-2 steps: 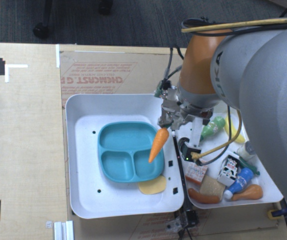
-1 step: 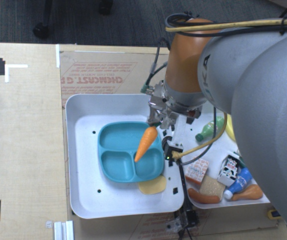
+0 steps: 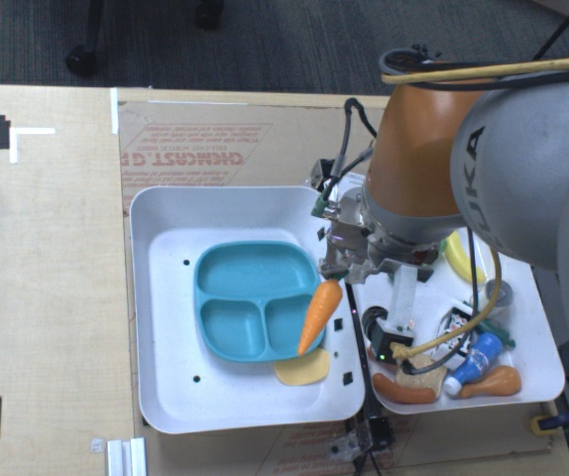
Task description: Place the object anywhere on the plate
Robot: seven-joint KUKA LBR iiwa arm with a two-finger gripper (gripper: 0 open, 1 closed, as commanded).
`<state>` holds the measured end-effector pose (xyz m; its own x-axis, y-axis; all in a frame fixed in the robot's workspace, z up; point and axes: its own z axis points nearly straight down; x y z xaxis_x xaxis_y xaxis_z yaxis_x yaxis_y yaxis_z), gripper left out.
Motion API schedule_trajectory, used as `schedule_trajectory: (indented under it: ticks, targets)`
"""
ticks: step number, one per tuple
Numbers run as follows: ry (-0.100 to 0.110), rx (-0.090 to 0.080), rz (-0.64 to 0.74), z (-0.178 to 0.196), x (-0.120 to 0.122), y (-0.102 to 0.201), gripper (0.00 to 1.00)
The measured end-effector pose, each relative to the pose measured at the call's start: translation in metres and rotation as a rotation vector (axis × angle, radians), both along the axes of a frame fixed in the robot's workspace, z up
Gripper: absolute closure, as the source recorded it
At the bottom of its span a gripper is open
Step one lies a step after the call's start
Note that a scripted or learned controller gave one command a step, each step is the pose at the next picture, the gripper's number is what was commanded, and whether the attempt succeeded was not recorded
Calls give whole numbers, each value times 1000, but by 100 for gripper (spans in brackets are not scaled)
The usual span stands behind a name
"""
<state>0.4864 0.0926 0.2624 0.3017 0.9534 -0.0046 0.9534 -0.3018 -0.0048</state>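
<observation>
A teal divided plate (image 3: pixel 240 296) lies in the left bin (image 3: pixel 166 266). An orange carrot (image 3: pixel 318 317) hangs tilted over the plate's right rim, thick end up and tip pointing down-left over the lower right compartment. My gripper (image 3: pixel 336 278) comes down from under the grey and orange wrist and is shut on the carrot's thick end. The wrist hides most of the fingers.
A flat pale yellow piece (image 3: pixel 302 369) lies in the left bin just below the plate. The right bin (image 3: pixel 547 315) holds a yellow banana (image 3: pixel 459 256), a sausage (image 3: pixel 403 393), a blue bottle (image 3: pixel 474 357) and an orange-brown piece (image 3: pixel 495 383).
</observation>
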Motion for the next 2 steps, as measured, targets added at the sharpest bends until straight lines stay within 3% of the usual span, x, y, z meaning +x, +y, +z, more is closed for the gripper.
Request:
schedule_trajectory:
  ticks: [1, 2]
  targets:
    - [-3, -1, -196, -29, 49, 42, 100]
    - [-3, -1, -196, -29, 49, 42, 0]
